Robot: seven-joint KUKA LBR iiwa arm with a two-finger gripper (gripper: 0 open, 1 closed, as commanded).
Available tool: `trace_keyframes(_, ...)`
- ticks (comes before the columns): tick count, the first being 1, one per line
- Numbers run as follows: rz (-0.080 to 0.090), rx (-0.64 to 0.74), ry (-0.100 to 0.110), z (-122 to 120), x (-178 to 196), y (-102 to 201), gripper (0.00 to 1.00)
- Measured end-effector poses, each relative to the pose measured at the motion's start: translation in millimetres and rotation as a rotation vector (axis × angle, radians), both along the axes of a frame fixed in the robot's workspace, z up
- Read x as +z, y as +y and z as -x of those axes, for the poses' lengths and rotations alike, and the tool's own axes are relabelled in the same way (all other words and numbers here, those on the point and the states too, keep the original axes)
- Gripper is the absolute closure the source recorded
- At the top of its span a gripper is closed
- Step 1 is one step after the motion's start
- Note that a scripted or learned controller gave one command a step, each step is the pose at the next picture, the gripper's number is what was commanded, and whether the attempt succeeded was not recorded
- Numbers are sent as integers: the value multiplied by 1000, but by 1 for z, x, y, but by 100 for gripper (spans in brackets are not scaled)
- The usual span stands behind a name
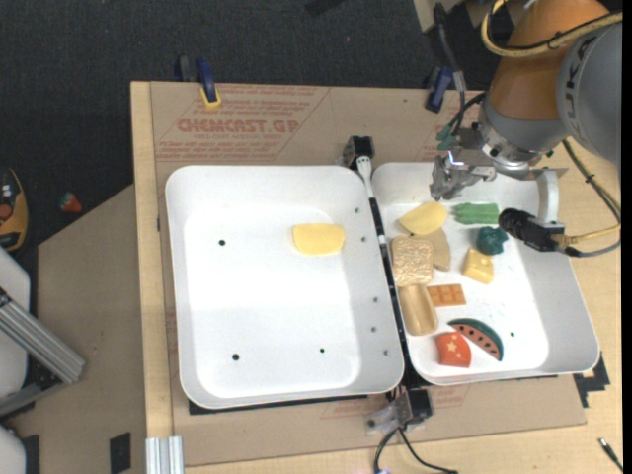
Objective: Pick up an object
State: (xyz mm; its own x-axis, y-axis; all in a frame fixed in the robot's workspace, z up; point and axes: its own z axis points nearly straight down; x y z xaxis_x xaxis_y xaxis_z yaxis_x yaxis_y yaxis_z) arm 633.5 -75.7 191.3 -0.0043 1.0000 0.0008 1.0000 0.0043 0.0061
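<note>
My gripper (449,188) hangs over the far part of the right bin (563,304), just above and behind a pale yellow chip-shaped piece (423,217). Beside it lie a green block (476,212), a dark teal piece (491,240) and a small yellow wedge (480,267). Nearer the front are a tan cracker (413,260), an orange waffle piece (446,295), a beige stick (418,311), a watermelon slice (479,336) and a red block (453,350). A lone yellow oval piece (318,238) lies in the left bin (197,294).
The two white bins sit side by side on a cardboard sheet (237,117), clamped at the back. A black cable plug (528,229) trails from the arm over the right bin's far side. Open white floor surrounds the yellow oval in the left bin.
</note>
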Motion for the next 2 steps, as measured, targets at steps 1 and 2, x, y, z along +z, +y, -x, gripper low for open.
trace_keyframes(1,-3,7,1,-35,-6,107,100)
trace_keyframes(2,-1,3,12,-17,-112,190,100)
